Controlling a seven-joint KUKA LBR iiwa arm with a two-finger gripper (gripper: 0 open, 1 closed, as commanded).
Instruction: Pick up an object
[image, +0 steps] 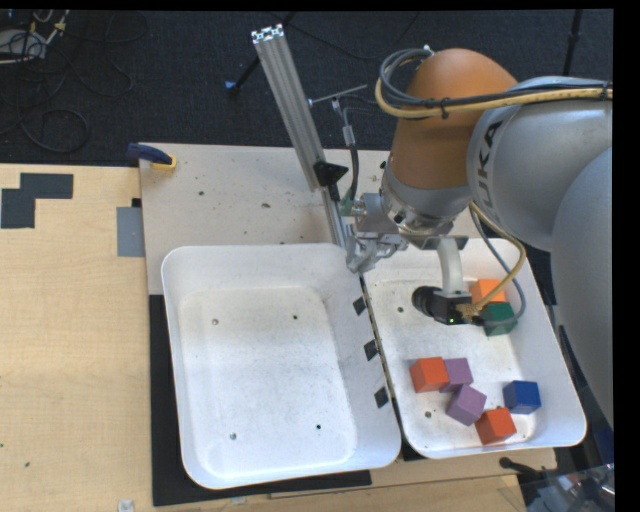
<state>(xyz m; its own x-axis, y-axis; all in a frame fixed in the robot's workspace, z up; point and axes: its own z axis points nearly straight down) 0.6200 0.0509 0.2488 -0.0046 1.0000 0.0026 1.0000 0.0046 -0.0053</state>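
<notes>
Several small blocks lie in the right bin (560, 415). An orange block (489, 290) and a green block (499, 319) sit by its right wall. Nearer the front lie a red-orange cube (430, 374), two purple blocks (458, 371) (466, 404), a blue cube (522, 395) and another red-orange cube (495, 425). My gripper (361, 257) hangs at the far left corner of the right bin, close to the divider between the bins. It is well away from every block, and I see nothing in it.
The left bin (180, 300) sits beside the right one, with black clips (370, 349) along their shared edge. A slanted aluminium bar (297, 110) rises behind the gripper. A blue and yellow clamp (152, 155) lies at the bench's far left corner.
</notes>
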